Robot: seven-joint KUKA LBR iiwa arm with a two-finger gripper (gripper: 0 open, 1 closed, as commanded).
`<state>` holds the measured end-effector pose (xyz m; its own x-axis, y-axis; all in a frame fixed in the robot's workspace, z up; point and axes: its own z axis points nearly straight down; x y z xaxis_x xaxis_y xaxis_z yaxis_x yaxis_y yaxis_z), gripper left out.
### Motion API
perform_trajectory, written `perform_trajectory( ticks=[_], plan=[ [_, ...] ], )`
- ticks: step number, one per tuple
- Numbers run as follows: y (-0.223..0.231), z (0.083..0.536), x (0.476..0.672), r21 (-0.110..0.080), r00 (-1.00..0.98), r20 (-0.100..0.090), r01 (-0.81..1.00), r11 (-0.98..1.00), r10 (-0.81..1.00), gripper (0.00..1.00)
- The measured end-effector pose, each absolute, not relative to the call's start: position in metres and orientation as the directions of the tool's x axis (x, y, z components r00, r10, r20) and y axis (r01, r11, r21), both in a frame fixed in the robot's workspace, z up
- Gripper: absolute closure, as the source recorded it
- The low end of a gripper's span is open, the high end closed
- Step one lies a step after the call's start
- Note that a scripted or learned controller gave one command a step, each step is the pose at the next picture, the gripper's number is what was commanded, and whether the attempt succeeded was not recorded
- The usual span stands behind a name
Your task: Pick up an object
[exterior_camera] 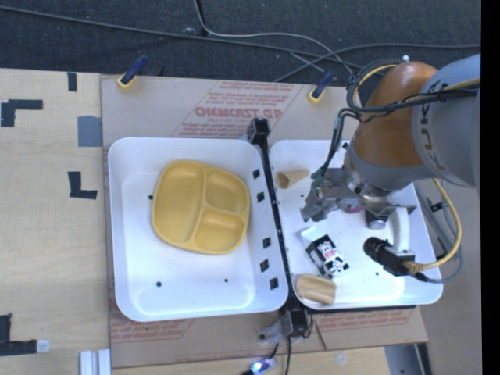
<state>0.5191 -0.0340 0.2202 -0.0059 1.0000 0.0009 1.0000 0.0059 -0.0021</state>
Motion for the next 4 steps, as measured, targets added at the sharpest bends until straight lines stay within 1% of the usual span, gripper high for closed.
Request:
perform_trajectory(
  ticks=[1,2,3,4],
  plan=[
    [0.008,0.224,0.541,-0.001,-0.006,0.001,1.000,0.006,1.000,1.00],
    [0.050,0.221,0.554,-0.002,-0.006,0.001,1.000,0.006,1.000,1.00],
    [0.098,0.231,0.568,0.000,-0.007,0.001,1.000,0.007,1.000,1.00],
    [0.095,0.230,0.568,-0.002,-0.003,-0.001,1.000,0.003,1.000,0.00]
  ],
)
